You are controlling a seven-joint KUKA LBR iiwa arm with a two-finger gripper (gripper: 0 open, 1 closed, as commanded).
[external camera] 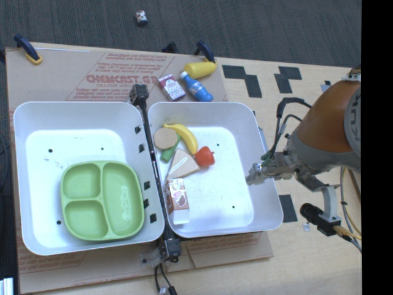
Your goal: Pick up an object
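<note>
Camera view, from above and at a slant, is the single angle we have. We see the gripper (255, 176) at the right wall of the right bin (245, 112), low on that wall and just inside its rim, with the grey arm (325, 134) and its orange band behind it at 3 o'clock. Whether it is released or clenched we cannot tell, as the tip is small and blurred, and we see nothing held in it.

No object is named by the task, so we judge the candidates by where they lie. All sit in the left half of the right bin, at roughly 9 to 10 o'clock from the gripper and well apart from it, across bare bin floor. Nearest is the small red piece (206, 157), at about 10 o'clock. Just beyond it lies the banana (184, 136), its long axis running from 10 to 4 o'clock, with a round tan piece (165, 139) touching its upper left end. A pale wedge (181, 164) lies below them, and a brown and white packet (177, 200) sits against the left wall, long axis near 12 to 6.

We judge the coming move to be a reach leftward and slightly up the view. The green divided plate (101, 200) in the left bin (37, 118) lies farther off, and on the worktop (245, 72) beyond the bins rest a blue bottle (196, 87) and a yellow bottle (201, 69).
</note>
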